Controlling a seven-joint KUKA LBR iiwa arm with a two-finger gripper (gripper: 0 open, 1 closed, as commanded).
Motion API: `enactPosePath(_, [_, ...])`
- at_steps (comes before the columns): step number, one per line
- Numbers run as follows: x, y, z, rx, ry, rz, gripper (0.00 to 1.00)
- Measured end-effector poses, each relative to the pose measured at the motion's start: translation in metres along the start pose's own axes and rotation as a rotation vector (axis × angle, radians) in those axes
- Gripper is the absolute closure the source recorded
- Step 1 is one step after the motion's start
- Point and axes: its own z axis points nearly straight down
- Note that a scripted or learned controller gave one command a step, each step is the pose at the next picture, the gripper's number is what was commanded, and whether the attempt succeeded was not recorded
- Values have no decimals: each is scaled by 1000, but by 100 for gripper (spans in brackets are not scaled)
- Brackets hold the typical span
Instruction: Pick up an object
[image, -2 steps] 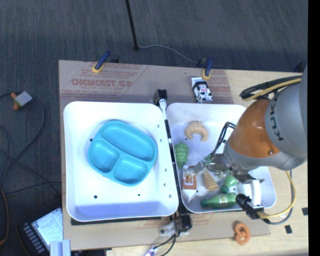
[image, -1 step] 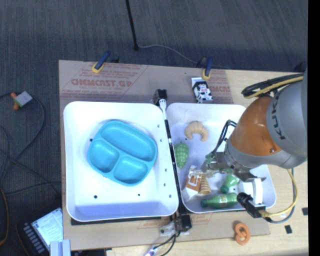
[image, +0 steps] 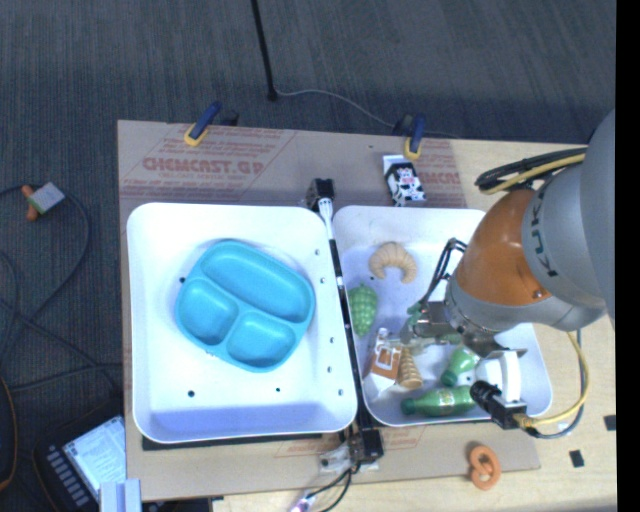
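The right bin (image: 440, 222) holds several small items. A tan croissant (image: 393, 262) lies near its back, and a green bumpy piece (image: 362, 307) rests by the left wall. An orange-and-white packet (image: 385, 357) and a waffle cone (image: 409, 373) sit at the front left. One green bottle (image: 440, 402) lies along the front wall, with a second green bottle (image: 461, 365) just behind it. My gripper (image: 425, 328) hangs low over the middle of this bin, right above the cone and the second bottle. The orange wrist hides most of it.
The left bin (image: 150, 300) carries a blue divided plate (image: 245, 305). A small pretzel (image: 484, 466) lies on the bench in front of the right bin. Clamps (image: 205, 122) and a cow-print figure (image: 405, 183) sit behind the bins. The arm covers the right bin's right side.
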Motion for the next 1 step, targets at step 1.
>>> enactPosePath(1, [-5, 90, 4, -14, -1, -2, 100])
